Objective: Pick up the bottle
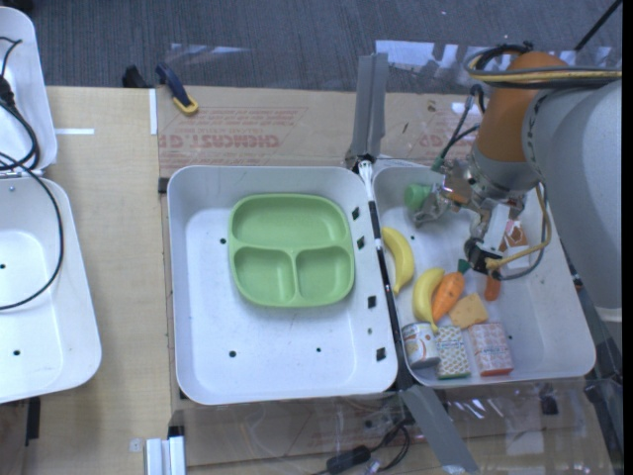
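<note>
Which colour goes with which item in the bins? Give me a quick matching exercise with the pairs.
Things:
1. divided plate
2. carrot
3. banana
4. bin

Colours:
A. orange
B. white
C. light green
D. yellow

Pairs: 1-C, 2-A, 3-D, 4-B

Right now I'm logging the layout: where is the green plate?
The green plate lies in the left bin, in its upper middle, across the divider from the bananas.
</note>
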Controlling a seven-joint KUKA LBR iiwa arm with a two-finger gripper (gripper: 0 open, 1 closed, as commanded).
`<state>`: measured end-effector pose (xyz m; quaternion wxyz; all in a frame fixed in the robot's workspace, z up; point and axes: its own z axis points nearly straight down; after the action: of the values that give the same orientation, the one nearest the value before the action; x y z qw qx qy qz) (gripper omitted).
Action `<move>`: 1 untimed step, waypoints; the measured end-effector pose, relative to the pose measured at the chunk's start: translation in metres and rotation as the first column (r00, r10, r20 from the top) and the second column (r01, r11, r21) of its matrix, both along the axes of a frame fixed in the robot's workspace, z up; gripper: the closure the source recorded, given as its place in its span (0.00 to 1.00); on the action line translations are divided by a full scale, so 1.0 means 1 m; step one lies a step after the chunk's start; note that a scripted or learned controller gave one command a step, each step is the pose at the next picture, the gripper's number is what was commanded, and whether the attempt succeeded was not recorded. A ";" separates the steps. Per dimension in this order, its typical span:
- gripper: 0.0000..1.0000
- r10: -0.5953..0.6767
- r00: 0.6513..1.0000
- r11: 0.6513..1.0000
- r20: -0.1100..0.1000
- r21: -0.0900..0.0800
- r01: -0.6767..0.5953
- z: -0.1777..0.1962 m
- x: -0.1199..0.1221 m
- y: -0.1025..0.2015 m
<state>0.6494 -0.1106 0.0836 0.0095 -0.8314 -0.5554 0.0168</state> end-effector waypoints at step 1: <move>0.00 -0.042 0.999 0.999 -0.004 0.008 0.042 0.000 0.000 -0.001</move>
<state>0.6497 -0.1111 0.0837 0.0144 -0.8427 -0.5380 0.0160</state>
